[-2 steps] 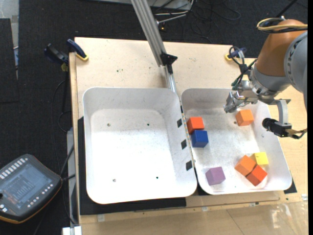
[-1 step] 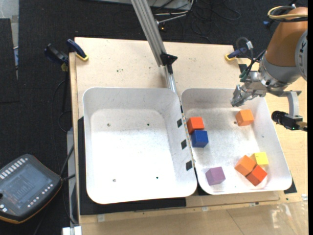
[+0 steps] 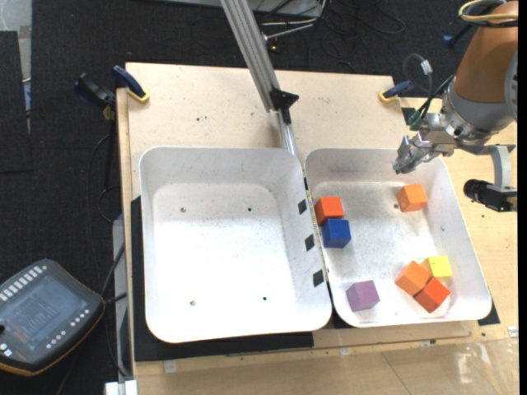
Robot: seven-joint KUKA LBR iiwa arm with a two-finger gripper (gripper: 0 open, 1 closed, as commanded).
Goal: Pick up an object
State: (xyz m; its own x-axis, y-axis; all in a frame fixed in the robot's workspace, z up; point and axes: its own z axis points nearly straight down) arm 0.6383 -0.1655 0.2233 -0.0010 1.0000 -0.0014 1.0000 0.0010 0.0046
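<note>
I see end effector (image 3: 408, 159) above right white shallow bin (image 3: 387, 164), just beside small orange cube (image 3: 411, 197). Grip state: cannot tell. My worry: off-centre descent nudges cube toward bin wall, grasp misses.

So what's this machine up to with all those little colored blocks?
A robot arm is trying to pick up a block. Its gripper hangs over the far side of the right bin, just above an orange block, holding nothing yet. Other blocks lie in that bin: an orange-red one touching a blue one, a purple one, and a yellow, orange and red cluster.
</note>
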